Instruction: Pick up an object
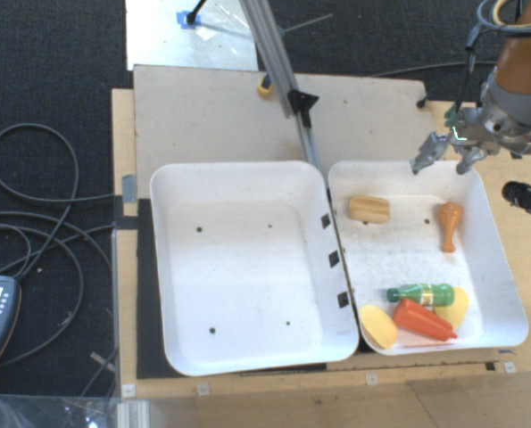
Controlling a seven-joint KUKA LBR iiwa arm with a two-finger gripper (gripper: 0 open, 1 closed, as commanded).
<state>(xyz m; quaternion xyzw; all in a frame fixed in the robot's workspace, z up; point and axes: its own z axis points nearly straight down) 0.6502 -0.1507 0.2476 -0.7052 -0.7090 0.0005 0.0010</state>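
Pincer poised over right bin

Toys crowd the right bin's (506,324) near corner: carrot (422,320), green bottle (420,293), yellow pieces. Farther back lie a bread roll (369,209) and drumstick (449,225), apart, easier targets. Beyond them the pincer (443,157) hangs wide, holding nothing.
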